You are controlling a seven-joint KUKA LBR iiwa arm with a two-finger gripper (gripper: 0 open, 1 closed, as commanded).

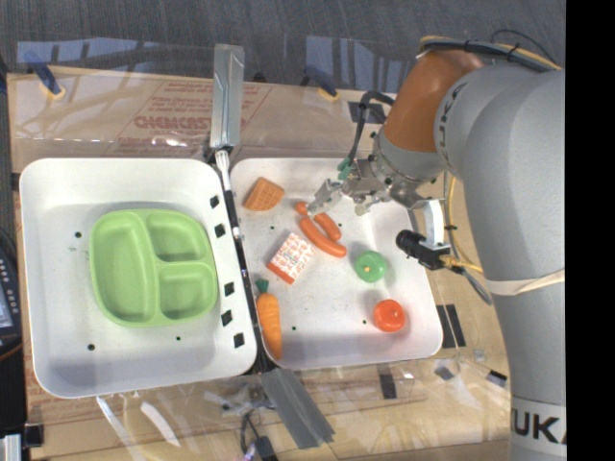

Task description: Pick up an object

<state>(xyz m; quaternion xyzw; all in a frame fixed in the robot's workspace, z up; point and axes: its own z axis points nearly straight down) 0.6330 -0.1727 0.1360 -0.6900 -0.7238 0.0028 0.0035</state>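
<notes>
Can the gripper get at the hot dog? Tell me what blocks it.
Probably yes. The gripper hovers just above the hot dog in the right bin; nothing covers the hot dog, and neighbouring toys lie apart.

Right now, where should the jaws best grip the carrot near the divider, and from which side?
Probably from above, across the middle of the carrot. It lies flat along the right bin's left wall, so the jaws should close along that wall's direction less, across its narrow width.

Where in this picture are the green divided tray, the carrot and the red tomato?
Green divided tray [154, 267]: camera view, on the ridge between its compartments.
Carrot [270, 323]: camera view, middle of its orange body.
Red tomato [388, 315]: camera view, centre of its top.
</notes>
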